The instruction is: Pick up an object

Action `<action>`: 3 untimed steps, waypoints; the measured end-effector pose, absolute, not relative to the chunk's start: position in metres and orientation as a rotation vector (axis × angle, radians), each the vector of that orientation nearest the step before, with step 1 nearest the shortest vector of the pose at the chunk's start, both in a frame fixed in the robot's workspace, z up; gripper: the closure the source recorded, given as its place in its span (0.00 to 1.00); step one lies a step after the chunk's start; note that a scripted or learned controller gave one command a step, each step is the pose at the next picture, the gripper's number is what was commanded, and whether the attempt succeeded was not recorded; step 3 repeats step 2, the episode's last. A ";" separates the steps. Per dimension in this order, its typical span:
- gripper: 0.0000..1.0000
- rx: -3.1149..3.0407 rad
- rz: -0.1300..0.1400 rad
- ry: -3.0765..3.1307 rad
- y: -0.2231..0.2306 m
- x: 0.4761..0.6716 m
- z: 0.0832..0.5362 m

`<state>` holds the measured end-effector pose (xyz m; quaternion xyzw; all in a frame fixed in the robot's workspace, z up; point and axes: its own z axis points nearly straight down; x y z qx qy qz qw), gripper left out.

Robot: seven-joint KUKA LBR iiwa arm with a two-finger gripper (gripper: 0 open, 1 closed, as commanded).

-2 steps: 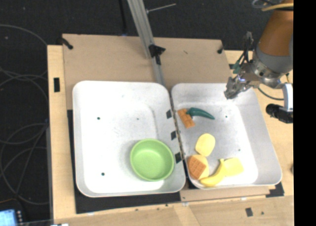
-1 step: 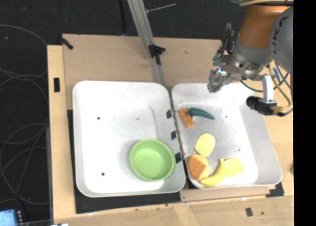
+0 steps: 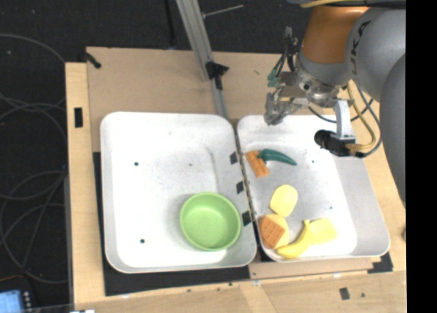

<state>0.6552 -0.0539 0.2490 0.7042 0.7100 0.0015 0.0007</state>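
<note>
We judged the green pepper toy (image 3: 278,158) light, stiff and slick; best pinched across its middle. Gripper (image 3: 274,116) hovered above; spread or pressed together, we couldn't tell.

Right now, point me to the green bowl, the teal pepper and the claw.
green bowl (image 3: 210,220): camera view, left bin, on the bowl's inner floor.
teal pepper (image 3: 278,158): camera view, right bin, on the middle of its body.
claw (image 3: 274,116): camera view, above the right bin's far edge, at the fingertips.
</note>
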 end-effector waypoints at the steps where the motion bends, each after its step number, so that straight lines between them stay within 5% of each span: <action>1: 1.00 2.218 0.000 2.223 -0.010 0.670 0.241; 2: 1.00 2.215 0.000 2.227 0.038 0.674 0.232; 3: 1.00 2.215 0.000 2.227 0.038 0.674 0.232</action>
